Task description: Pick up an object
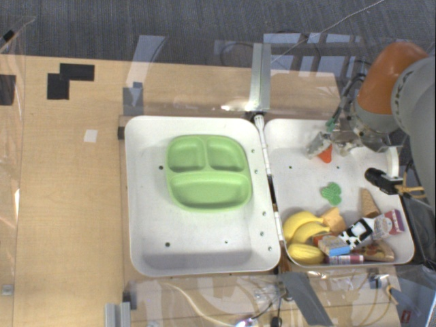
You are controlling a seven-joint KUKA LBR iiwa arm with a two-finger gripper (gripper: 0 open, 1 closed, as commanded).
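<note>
Two flat black marks [70, 78] with angular outlines lie on the pale wooden desk [61, 182] at the far left. Next come two shallow white bins with rounded corners, set side by side with a thin metal strip between them.

The left bin [150, 251], smooth and matte, holds one thing: a light green plastic plate [208, 171], a rounded rectangle split into three compartments, two small ones on the far side and one long one on the near side.

The right bin [300, 176] carries a cluster in its near half. One bunch of glossy yellow bananas [304, 231], at least two curved fruits, lies at the near-left corner. One small orange-red piece [325, 154] sits apart in the far-left part of this bin, on bare white floor, just beside and below the tool [335, 144]. One small green lumpy piece [332, 193] lies nearer the middle, and one tan wedge [334, 218] touches the bananas. One thin tube [339, 252] with blue and red bands lies along the near wall. One boxy black-and-white item [355, 233], one tan cone [368, 201] and one pink-and-white packet [390, 221] follow to the right.

The tool is grey metal; I cannot tell whether it is open or closed, nor whether it grips anything. Above it rises the grey arm [417, 104] with its rounded orange band [385, 77].
</note>
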